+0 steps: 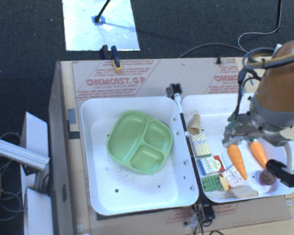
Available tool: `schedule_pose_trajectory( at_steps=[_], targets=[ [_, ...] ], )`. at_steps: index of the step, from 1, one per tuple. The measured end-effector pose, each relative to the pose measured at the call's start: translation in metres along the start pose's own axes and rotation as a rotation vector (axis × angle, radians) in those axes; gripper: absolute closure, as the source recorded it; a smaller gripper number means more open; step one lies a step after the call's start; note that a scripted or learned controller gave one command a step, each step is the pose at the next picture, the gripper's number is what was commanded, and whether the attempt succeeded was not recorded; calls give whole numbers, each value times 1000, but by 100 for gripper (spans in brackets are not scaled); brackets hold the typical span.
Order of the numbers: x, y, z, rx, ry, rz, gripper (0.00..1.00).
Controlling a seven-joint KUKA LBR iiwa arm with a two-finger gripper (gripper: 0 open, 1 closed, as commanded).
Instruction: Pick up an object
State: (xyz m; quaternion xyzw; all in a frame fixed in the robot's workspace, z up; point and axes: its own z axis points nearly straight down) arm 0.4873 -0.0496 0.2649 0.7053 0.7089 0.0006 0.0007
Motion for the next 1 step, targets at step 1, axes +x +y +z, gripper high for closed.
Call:
schedule_pose_trajectory(
  at_steps=[1],
  targets=[
    [-43,-1,0,-1,-1,3,100]
  ],
)
